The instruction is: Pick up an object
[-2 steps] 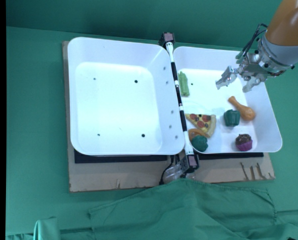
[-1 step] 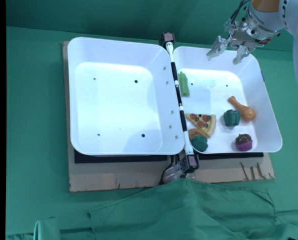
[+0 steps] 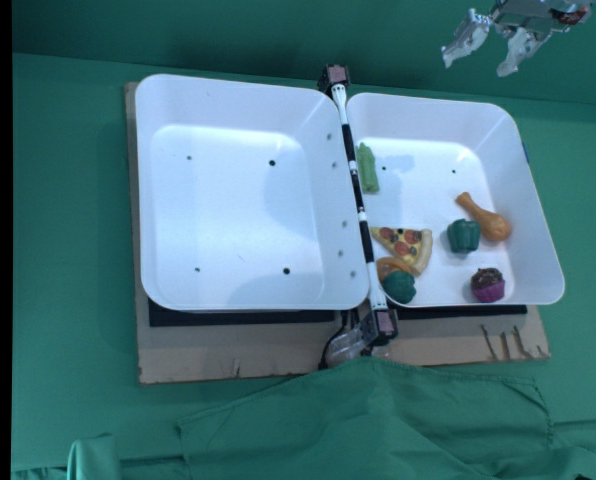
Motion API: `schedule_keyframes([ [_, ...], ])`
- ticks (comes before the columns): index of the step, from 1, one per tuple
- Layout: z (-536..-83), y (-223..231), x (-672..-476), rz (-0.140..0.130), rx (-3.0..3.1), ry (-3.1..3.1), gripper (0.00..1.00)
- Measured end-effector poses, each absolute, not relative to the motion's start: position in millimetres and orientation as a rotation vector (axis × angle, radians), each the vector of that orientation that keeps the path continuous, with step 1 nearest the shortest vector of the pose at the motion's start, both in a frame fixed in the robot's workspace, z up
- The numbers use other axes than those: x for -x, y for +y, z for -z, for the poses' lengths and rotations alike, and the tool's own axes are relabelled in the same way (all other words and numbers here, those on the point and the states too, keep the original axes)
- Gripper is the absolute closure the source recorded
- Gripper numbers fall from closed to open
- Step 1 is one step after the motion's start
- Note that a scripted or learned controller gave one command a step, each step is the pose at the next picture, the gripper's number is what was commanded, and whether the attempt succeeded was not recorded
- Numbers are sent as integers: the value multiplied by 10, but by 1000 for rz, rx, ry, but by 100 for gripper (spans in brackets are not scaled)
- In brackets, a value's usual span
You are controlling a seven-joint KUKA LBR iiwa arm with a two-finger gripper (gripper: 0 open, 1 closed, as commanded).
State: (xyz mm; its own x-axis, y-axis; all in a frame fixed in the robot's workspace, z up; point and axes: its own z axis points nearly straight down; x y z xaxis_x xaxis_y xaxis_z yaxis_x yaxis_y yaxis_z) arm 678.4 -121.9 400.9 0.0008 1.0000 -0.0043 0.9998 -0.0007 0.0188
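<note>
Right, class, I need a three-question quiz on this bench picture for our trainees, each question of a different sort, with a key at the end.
1. True or false: the pizza slice lies in the left bin.
2. Which item lies nearest the divider between the bins? A) green pickle B) cupcake C) chicken drumstick
3. Fill in: the tool hangs above the far edge of the ____ bin, with its fingers spread and nothing between them.

Key: 1 false, it lies in the right bin; 2 A; 3 right.
</note>
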Motion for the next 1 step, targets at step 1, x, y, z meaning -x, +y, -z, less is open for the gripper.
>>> schedule_keyframes([
  [1,-4086,-1234,-6775,-7,-2217,2206,100],
])
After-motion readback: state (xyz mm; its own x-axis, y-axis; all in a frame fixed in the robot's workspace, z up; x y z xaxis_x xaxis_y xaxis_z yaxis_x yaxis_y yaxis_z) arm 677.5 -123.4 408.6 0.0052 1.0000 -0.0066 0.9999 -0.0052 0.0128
